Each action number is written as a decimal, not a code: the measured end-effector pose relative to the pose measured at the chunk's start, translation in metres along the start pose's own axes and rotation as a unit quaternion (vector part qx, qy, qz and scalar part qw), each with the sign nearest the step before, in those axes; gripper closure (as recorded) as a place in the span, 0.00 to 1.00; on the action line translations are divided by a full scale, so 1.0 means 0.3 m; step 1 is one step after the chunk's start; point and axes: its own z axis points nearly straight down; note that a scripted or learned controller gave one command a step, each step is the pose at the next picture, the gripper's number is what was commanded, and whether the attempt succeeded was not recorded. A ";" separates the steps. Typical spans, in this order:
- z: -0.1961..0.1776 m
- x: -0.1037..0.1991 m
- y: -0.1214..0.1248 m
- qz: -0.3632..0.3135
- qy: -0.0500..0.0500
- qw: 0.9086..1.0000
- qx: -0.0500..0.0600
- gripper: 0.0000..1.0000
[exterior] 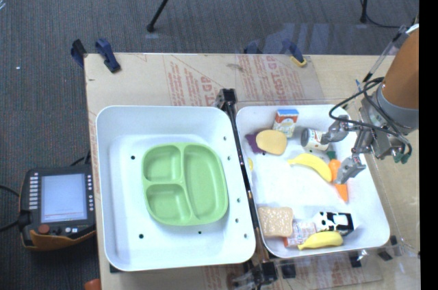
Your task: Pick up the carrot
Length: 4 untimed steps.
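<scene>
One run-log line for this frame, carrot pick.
phase: reaching | gripper: low in right white bin, over orange carrot | carrot: lying beside yellow banana, not seen held | green divided plate: left bin

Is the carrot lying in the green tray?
No, the carrot lies in the right bin beside the banana; the green tray sits in the left bin.

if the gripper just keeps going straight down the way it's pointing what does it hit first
Most likely the carrot: the gripper hangs right over it, beside the banana. Depth is hard to judge from this slanted view.
</scene>
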 end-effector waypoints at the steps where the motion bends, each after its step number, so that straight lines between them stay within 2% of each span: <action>1: 0.440 -0.103 -0.118 -0.027 0.000 1.000 0.000 0.00; 2: 0.402 -0.113 -0.105 -0.031 -0.003 1.000 -0.001 1.00; 3: 0.077 -0.088 0.326 -0.003 -0.005 1.000 -0.001 1.00; 4: 0.261 -0.064 0.125 -0.264 0.001 0.964 -0.001 1.00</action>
